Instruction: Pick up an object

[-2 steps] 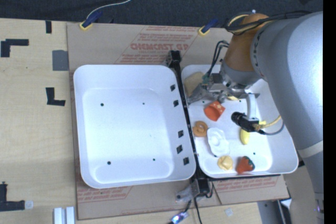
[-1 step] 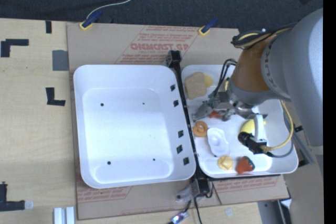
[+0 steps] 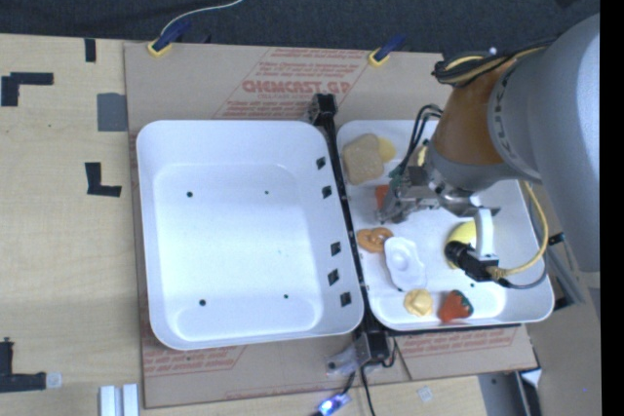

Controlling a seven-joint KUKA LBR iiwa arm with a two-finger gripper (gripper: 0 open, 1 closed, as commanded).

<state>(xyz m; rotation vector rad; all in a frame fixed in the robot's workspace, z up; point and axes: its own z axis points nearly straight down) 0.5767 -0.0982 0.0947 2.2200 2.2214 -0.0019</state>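
**Down among the pieces, nothing lifted yet**

In the right shallow white bin (image 3: 522,312), the grey two-finger gripper (image 3: 398,200) sits low beside a tan bread-like chunk (image 3: 362,157), above an orange ring (image 3: 373,239) and a white moulded piece (image 3: 401,258). Jaw state cannot be told. The pick appears undone; grasp and lift remain.

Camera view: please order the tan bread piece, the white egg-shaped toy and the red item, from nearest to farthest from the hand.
From the hand:
1. Tan bread piece, just above-left, by the divider.
2. White egg-shaped toy, below it.
3. Red item, at the right bin's bottom edge.
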